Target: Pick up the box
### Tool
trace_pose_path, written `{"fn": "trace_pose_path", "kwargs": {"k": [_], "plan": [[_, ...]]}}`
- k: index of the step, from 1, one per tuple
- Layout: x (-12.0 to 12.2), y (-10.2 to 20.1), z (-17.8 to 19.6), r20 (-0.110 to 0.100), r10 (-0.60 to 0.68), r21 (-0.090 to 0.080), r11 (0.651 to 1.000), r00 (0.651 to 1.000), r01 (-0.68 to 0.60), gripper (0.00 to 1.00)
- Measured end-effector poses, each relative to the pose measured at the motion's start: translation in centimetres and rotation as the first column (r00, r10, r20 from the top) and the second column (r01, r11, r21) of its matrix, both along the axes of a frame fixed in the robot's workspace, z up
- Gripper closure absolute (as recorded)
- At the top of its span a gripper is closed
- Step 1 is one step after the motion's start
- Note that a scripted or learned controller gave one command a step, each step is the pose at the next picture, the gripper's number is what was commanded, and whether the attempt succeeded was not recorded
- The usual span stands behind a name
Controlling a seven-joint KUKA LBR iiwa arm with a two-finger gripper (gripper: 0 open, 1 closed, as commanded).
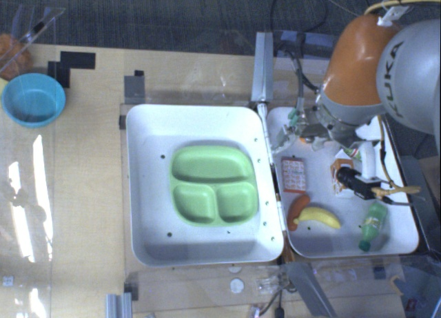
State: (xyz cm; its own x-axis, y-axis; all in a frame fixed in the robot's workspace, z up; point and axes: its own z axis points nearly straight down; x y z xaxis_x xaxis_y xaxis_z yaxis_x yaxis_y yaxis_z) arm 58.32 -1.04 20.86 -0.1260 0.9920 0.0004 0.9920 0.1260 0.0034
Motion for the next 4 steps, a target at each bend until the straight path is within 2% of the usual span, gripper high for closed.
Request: {"fn": "trace_pose_path", "kwargs": {"k": [4], "plan": [[0.0,0.0,0.0,0.0,0.0,0.0,1.0,1.0,0.0,0.0]]}}
